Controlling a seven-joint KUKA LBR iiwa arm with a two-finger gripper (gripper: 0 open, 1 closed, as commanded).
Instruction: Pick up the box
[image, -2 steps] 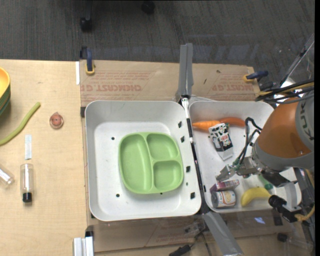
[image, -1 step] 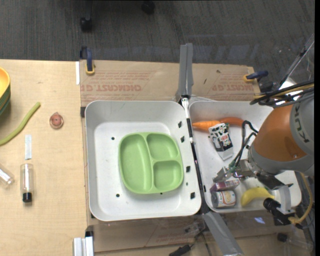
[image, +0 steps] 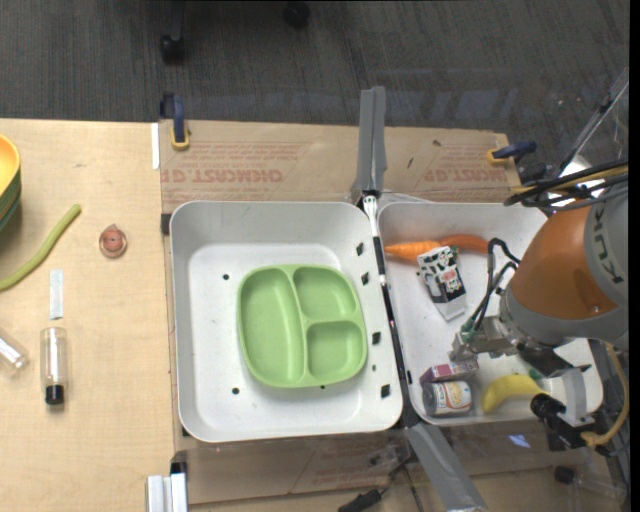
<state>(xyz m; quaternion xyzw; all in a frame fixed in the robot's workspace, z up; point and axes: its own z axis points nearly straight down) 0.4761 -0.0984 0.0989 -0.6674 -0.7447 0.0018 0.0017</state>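
Observation:
The box (image: 441, 274) is a small black-and-white carton lying flat in the upper middle of the right bin (image: 410, 330), just below a carrot (image: 436, 247). My gripper (image: 468, 348) hangs low in the same bin, below and to the right of the box and apart from it. It sits just above a can (image: 447, 392). Nothing shows in its grasp. The arm's orange band (image: 560, 270) rises behind it at the right.
A yellow banana (image: 508, 390) lies beside the can at the bin's front. The left bin (image: 200, 330) holds a green divided plate (image: 301, 325). Small items lie on the wooden bench (image: 90, 400) at left.

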